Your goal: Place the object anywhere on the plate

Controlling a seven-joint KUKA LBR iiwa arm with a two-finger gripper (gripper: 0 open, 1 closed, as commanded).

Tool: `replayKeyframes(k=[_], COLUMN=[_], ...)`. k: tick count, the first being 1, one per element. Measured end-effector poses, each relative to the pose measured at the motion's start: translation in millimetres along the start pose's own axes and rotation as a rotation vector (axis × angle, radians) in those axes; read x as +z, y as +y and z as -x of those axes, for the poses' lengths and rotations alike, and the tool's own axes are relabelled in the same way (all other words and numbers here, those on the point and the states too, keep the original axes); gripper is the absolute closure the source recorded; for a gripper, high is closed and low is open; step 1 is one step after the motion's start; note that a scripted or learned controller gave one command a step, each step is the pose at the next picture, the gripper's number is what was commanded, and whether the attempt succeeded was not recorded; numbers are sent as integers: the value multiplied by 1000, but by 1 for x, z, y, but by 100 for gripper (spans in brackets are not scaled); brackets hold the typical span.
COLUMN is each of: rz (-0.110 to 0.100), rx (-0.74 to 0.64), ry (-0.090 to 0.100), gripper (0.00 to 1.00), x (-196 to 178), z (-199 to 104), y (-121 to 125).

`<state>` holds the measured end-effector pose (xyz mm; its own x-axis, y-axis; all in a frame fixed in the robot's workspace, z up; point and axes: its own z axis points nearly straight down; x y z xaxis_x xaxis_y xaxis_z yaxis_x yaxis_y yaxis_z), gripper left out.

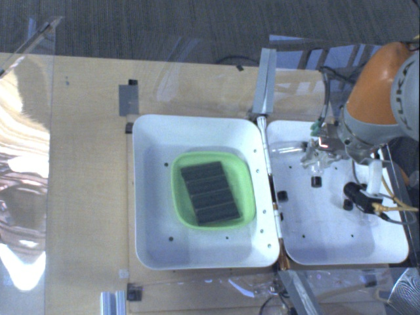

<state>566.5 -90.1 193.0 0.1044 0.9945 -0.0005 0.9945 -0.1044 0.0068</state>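
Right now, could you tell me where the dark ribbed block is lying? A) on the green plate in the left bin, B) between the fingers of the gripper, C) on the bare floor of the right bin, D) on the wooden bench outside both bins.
A: the dark ribbed block lies flat on the green plate, which sits in the left bin, away from the gripper over the right bin.

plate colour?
Light green plate, a dark ridged block on it. Camera view.

Arm (387, 90) cut off at rt edge
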Motion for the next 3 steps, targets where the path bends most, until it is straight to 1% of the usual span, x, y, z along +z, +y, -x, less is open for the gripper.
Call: replayKeyframes(k=[1,2,3], rz=[-3,-3,-1], rx=[-148,-148,-120], ry=[2,2,2], gripper=[100,0,0], x=[8,8,7], z=[-58,-57,-106], y=[-40,-40,-27])
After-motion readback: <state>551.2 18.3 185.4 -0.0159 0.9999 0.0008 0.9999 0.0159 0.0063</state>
